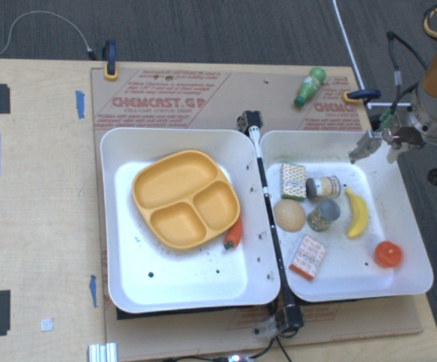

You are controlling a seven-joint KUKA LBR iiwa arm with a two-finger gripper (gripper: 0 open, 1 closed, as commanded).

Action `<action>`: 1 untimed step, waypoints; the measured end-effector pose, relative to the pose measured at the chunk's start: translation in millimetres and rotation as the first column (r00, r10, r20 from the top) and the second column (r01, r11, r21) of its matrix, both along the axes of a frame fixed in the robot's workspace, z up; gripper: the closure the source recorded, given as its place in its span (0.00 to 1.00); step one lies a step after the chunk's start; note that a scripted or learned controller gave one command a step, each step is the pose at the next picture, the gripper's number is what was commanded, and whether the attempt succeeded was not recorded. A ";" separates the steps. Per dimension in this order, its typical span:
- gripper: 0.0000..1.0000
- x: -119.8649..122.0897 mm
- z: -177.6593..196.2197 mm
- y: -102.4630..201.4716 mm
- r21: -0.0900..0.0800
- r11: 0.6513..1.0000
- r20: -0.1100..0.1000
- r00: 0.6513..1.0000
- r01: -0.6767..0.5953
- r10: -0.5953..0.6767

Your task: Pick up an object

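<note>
In the right bin (418, 277) I see a bunch of small things. A yellow banana (356, 213) lies near the right wall, smooth and curved, its long side running from the far edge toward the near edge. Next to it are two short round cans: one (325, 187) on its side with a pale label, one (323, 216) grey-green just below. A little box (294, 181) with a speckled print sits at the far left, a round tan ball (289, 216) like a bread roll is under it, and a flat red and white box (308, 257) lies tilted near the near edge. A round red tomato (388, 254) sits by the near right corner.

My gripper (382, 139) hangs over the far right corner of this bin, with nothing between its fingers; they look spread apart, touching no item.

The left bin (120, 277) holds a smooth orange plastic plate (184, 198) with three parts, and a small red and orange carrot (233, 234) touches its near right edge.

A green bottle (310, 86) lies on the cardboard (158, 100) behind the bins.
</note>
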State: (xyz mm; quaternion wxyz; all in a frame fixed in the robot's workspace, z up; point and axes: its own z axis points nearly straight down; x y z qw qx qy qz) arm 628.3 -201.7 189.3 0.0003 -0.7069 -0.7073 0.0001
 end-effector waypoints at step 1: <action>0.00 -54.8 -94.6 28.3 -0.001 1.000 0.003 1.000 0.000 0.000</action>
